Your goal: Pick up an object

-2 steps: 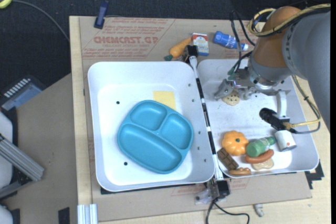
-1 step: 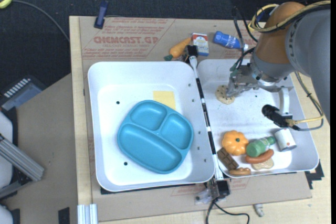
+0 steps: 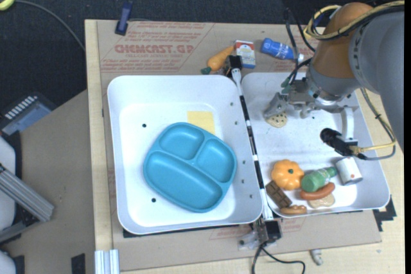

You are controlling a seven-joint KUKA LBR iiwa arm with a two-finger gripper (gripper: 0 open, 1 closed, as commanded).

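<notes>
Grey and orange, the arm [image 3: 359, 48] reached in from the right and hung over the upper part of the right bin [image 3: 372, 138], its gripper [image 3: 290, 104] low above the bin floor. Whether the gripper was spread or closed could not be told from this slant, and nothing could be seen caught in it. A small round cookie-like piece [image 3: 277, 119] lay just beside it, at its lower left, and seemed the likeliest target. By my judgement the step in hand was the approach or the descent, with no grasp yet made. The next move would call for centring over the piece and closing on it squarely, since so flat a thing could slip away.

That same bin held a cluster at its lower edge: an orange toy pumpkin [image 3: 286, 174], a green vegetable [image 3: 316, 179], a sausage-like piece [image 3: 318, 192], a brown bar [image 3: 277, 194] and a small white cylinder [image 3: 349, 170]. The left bin [image 3: 122, 138] held a blue divided plate [image 3: 189, 165] and a yellow square [image 3: 201, 120] just above it.
</notes>
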